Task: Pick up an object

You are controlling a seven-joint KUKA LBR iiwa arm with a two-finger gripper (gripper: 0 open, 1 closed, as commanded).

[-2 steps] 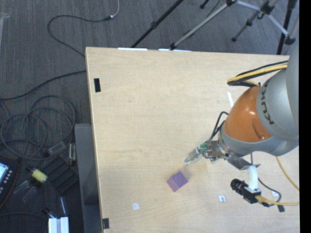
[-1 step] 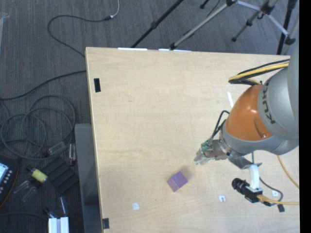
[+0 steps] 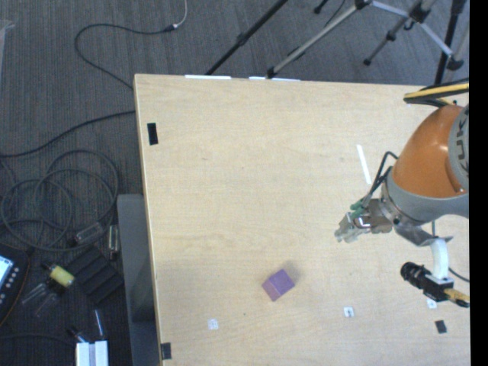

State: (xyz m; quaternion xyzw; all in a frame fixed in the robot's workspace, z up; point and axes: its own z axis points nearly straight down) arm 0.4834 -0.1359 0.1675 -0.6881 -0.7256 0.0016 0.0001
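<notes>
One small purple cube (image 3: 278,284) sits near the front edge of the pale wooden counter (image 3: 252,174), tilted a little against the counter's sides and touching nothing else. Just beyond it and to the right, the pincer (image 3: 348,228) hangs over bare wood, well apart from the cube; whether its tips are apart or together cannot be told at this size, and nothing shows between them. Behind the pincer the grey arm with its orange band (image 3: 428,166) comes in from the right. A thin white strip (image 3: 364,165) lies on the counter beside the arm. Farther off, at the counter's left edge, is a small black mark (image 3: 152,133).
</notes>
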